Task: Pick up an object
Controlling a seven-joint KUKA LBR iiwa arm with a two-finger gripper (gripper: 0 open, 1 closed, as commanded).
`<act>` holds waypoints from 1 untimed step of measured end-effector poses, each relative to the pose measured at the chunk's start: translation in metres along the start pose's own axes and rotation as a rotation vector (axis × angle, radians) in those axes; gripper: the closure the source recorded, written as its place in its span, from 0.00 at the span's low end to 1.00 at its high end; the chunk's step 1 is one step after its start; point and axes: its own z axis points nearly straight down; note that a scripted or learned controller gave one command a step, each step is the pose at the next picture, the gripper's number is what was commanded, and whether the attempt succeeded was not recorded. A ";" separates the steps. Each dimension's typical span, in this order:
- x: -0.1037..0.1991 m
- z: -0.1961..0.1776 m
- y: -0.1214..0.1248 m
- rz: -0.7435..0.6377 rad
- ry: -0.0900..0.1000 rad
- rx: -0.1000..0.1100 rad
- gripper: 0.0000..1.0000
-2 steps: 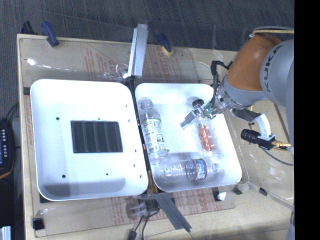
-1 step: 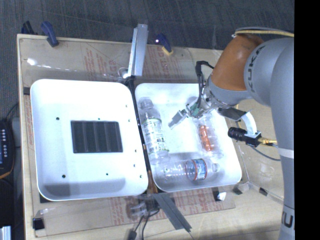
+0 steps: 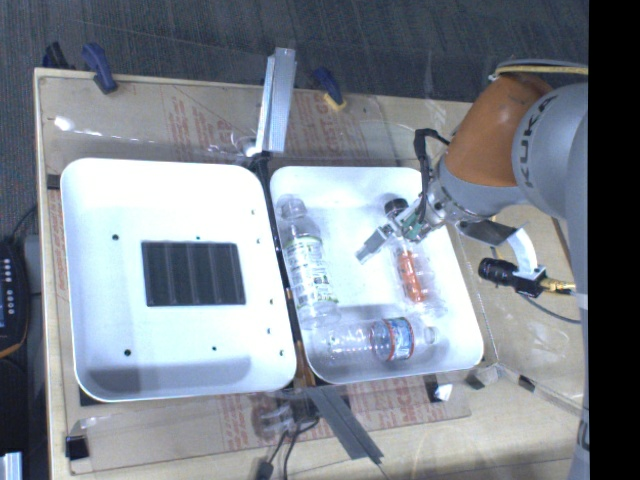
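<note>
In the right bin (image 3: 455, 313) my gripper (image 3: 385, 226) hangs over the upper middle, open, with nothing between its fingers. Just right of it and a little nearer lies a small orange-tinted bottle (image 3: 412, 276). A clear plastic bottle with a white label (image 3: 306, 258) lies along the bin's left wall. Another clear bottle with a blue and red label (image 3: 378, 338) rests along the near wall. The left bin (image 3: 90, 198) holds a dark grey ribbed rectangular block (image 3: 193, 273) at its middle.
A metal bar (image 3: 275, 98) rises behind the gap between the bins. Blue clamps (image 3: 100, 68) sit at the bench's far edge. The grey arm with its orange band (image 3: 495, 143) reaches in over the right bin's far right corner.
</note>
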 end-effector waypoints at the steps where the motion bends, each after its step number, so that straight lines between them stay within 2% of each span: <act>1: -0.010 -0.080 0.017 -0.141 -0.003 -0.002 0.00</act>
